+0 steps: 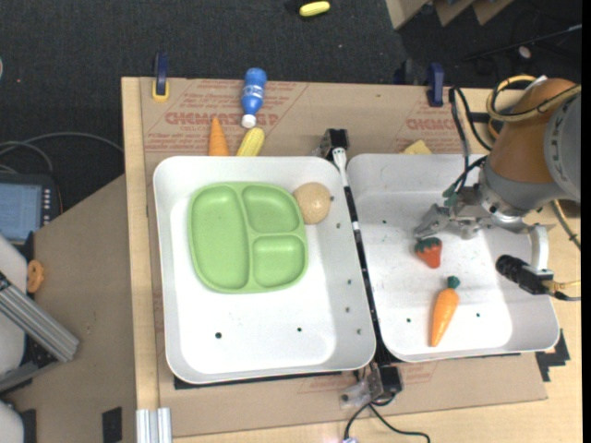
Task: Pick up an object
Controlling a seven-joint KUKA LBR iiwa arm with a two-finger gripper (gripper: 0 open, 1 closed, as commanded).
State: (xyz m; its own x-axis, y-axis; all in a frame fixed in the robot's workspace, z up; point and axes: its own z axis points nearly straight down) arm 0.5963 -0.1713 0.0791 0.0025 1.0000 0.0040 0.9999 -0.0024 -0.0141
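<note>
Toy strawberry point(428, 251) in the right bin point(517, 340), just below the hand point(451, 223).

Small, red with a green cap, lying near the middle of the bin floor, apart from the walls. Looks like hollow plastic: probably light, stiff, smooth enough to squirt out of a loose pinch, not fragile. Best taken across the plump red body, below the cap, where the sides run nearly parallel. Hand poised right above and beside it, metal parts splayed, nothing visibly gripped; whether open or closed, cannot tell. Toy carrot point(443, 313) lower in the same bin, well clear. Left bin point(185, 340) with a green divided tray point(247, 236) and a beige ball point(313, 201). Surface point(138, 247) of cardboard beneath both.
</note>
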